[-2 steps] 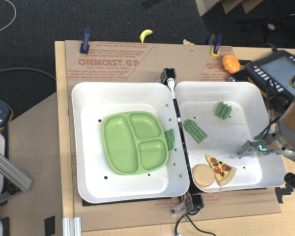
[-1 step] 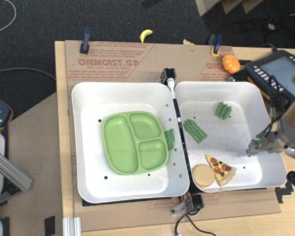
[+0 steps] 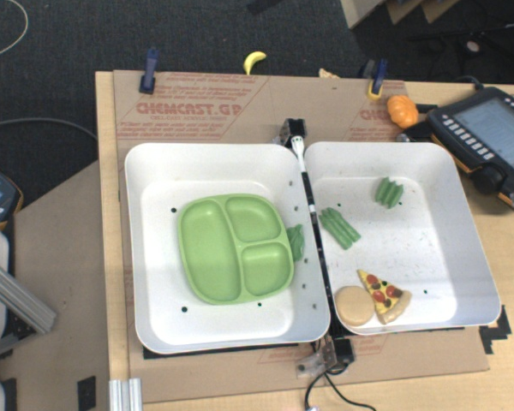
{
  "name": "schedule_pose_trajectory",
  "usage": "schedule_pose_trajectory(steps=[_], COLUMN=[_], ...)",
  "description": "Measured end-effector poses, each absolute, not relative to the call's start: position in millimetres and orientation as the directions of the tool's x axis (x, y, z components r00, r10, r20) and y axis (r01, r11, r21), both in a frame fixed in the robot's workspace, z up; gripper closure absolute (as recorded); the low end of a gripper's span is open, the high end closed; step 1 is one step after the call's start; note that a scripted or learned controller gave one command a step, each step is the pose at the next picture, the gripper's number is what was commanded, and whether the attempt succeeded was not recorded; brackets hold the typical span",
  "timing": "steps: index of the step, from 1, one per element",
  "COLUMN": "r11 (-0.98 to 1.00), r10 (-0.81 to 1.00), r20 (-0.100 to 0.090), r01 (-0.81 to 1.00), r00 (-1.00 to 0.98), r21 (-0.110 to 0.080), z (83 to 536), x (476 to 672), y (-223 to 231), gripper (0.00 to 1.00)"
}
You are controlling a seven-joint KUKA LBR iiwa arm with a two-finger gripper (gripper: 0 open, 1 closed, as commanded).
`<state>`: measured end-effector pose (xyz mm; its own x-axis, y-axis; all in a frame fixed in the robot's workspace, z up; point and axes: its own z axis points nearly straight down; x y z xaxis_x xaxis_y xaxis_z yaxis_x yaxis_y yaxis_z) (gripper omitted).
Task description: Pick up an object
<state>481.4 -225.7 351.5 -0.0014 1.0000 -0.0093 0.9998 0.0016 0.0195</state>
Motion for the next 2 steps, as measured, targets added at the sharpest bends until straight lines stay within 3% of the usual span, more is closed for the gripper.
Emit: schedule_pose_trajectory(steps=[1, 2], r11=[0.01, 0.005], r10=[1.0, 1.0], r20=[0.0, -0.004], r01=[1.0, 1.0], r00=[-0.01, -0.005], r21=[0.007, 0.023], z=[373.4, 545.1], x=[480.9, 510.9], y=[-120.4, -99.6], gripper=[1.0, 1.0])
